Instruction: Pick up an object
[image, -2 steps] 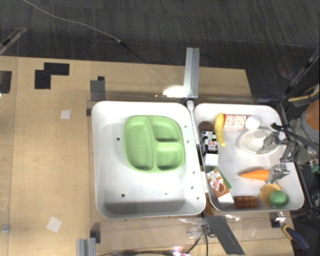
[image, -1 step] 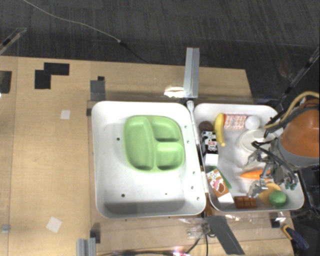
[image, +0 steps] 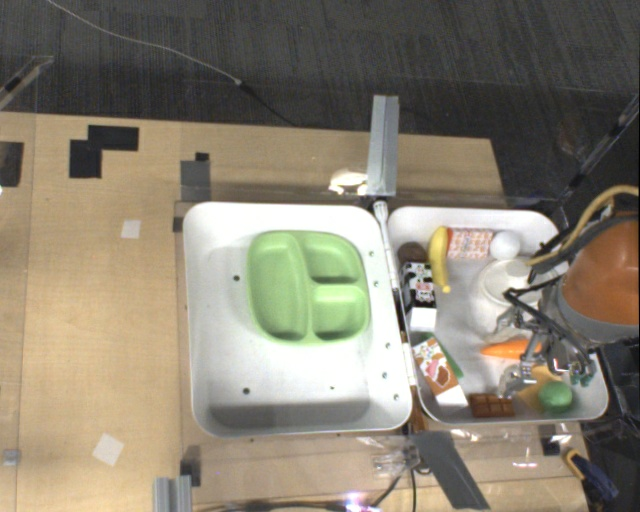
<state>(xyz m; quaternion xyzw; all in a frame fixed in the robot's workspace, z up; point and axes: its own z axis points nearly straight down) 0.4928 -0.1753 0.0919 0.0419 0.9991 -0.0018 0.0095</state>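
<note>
Low in the right bin (image: 430, 405), at its front wall, sit the nearest things: a brown chocolate-like bar (image: 490, 405) and, just right of it, a green round piece (image: 556, 397). My gripper (image: 533, 372) hangs right above them — over the front right corner of that bin, with my wrist and its orange band (image: 605, 280) reaching in from the right, cables looping over it. Whether my fingers are spread or closed I cannot tell; the metal parts blur together against the clutter, and I see nothing clearly pinched between them.

An orange carrot (image: 505, 350) lies just left of my gripper, touching or nearly touching it. Further left, a small printed carton (image: 437, 364) rests tilted by the bin's left wall, with a black-and-white packet (image: 419, 283) behind it. A yellow banana (image: 438, 258) stands along the back, beside a pink-and-white box (image: 470, 243) and some white round shapes (image: 500, 270) that I cannot make out well.

Beside this bin, touching it along a grey divider, the left bin (image: 215, 380) holds a green divided tray (image: 305, 285), lying flat toward the back — well apart from me.
</note>
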